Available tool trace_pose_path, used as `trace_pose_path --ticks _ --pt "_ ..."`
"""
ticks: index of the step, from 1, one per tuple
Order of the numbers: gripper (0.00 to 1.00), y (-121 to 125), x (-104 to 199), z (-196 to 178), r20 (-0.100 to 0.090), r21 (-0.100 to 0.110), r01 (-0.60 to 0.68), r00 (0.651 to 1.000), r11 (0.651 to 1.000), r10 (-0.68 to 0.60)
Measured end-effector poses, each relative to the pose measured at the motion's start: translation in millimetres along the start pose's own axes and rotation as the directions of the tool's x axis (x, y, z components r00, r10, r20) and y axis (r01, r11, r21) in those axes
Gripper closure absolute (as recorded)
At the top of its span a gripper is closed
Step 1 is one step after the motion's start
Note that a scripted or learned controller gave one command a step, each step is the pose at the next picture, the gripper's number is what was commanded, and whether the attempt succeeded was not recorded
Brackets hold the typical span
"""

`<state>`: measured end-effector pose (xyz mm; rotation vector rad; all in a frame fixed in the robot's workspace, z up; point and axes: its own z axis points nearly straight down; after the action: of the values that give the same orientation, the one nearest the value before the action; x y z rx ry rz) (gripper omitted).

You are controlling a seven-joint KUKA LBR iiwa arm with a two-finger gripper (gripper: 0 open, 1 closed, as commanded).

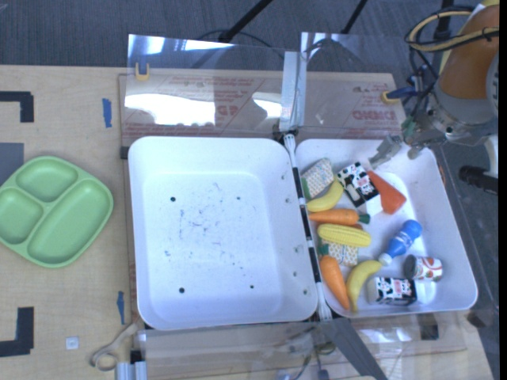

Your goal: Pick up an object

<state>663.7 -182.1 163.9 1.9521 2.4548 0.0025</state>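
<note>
The left bin [214,228] lay bare while the right bin [447,236] held the toys crowded against its inner wall — carrot [342,217], corn [343,234], banana [366,275] — and the gripper [386,150] hovered over its far rim, grasping nothing, its grip unreadable.

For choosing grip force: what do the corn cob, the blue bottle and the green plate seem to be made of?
Corn cob: probably molded toy plastic, smooth uniform yellow. Blue bottle: looks like hard plastic, slightly glossy, white cap. Green plate: likely matte plastic, one even color, rounded molded compartments.
</note>
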Motion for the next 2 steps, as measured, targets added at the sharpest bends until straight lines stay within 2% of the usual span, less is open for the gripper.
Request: trace_pose_path --ticks 1,2 --pt "0.0 8 42 44 0.012 -0.018 0.208 0.978 0.978 -0.208" --pt "0.0 18 53 54 0.013 0.016 0.609 0.793 0.793 -0.609"
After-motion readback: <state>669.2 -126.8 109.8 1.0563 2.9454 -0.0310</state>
